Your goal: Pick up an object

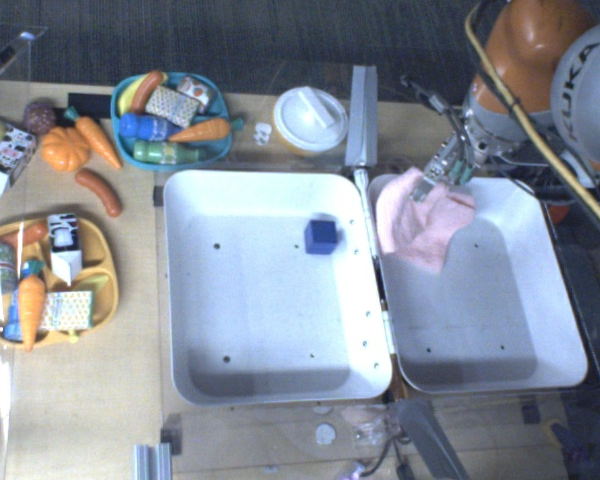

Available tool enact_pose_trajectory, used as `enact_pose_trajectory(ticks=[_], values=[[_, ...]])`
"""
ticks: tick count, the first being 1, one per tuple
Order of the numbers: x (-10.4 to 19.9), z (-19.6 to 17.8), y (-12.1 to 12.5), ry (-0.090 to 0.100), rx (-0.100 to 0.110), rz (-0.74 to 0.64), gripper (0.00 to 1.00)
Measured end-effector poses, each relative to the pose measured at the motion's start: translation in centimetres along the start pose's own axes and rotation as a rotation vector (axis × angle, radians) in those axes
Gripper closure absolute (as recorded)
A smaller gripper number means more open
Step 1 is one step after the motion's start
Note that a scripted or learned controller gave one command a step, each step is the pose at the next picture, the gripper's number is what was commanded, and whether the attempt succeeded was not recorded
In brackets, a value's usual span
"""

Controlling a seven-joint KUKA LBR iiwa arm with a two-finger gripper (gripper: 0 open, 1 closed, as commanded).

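Observation:
A pink cloth (420,226) hangs in the back left corner of the right bin (500,358), its upper edge drawn up to a peak. My gripper (437,175) is at that peak, shut on the cloth's top edge, with the grey arm and its orange band (530,28) rising to the upper right. A small blue cube (322,235) sits in the left bin (250,348), toward its back right.
Behind the bins stand a white lidded bowl (311,118) and a blue bowl of toy food (170,120). A yellow plate with toy food (45,283) and loose toy vegetables (80,153) lie on the bench at the left. A metal divider (359,118) stands between the bins at the back.

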State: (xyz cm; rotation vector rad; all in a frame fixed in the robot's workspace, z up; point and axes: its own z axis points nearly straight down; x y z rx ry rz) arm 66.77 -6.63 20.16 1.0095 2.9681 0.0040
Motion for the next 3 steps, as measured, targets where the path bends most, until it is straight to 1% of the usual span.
enact_pose_trajectory(ticks=[1,2,3], values=[[0.9,-0.5,-0.5,0.002,0.003,0.366,1.00],[1.7,1.5,2.6,0.000,0.001,0.187,1.00],[7.1,1.6,4.7,0.002,0.002,0.472,1.00]])
